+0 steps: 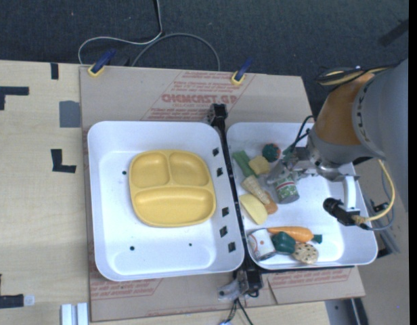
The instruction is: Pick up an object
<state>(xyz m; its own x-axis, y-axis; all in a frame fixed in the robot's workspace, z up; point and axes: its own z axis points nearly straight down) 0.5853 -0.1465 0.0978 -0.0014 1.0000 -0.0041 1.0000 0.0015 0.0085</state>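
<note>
Camera view: slanted look down on two bins.
Gripper (288,175): low in right bin (357,249), over small can (287,192).
Jaws: state cannot tell.
Left bin (103,181): holds yellow tray (172,187).

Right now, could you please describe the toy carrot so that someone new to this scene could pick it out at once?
Find the right-hand white bin, the one crowded with toy food. Along its near edge lies the carrot, stretched sideways beside a teal piece and a speckled cookie. It is the one bright orange, tapered thing there, with a green tip at its right end.
</note>
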